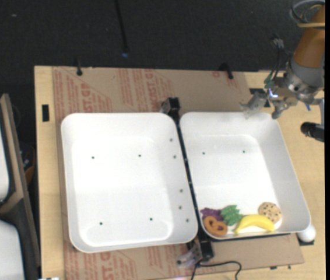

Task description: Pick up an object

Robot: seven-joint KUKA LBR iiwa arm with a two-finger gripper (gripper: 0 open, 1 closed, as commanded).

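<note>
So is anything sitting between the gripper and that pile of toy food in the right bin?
Nothing visible. The gripper hangs over the right bin's far edge; the banana, cookie and the rest sit at its near edge, with bare white floor between.

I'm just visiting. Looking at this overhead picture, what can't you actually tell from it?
- Gripper, camera view: small and blurred above the right bin's far rim, so finger state is unclear.
- Arm: its upper part is cut off by the frame's edge.
- Toy pile by the banana: the purple piece is partly hidden by the pretzel, too small to identify.
</note>
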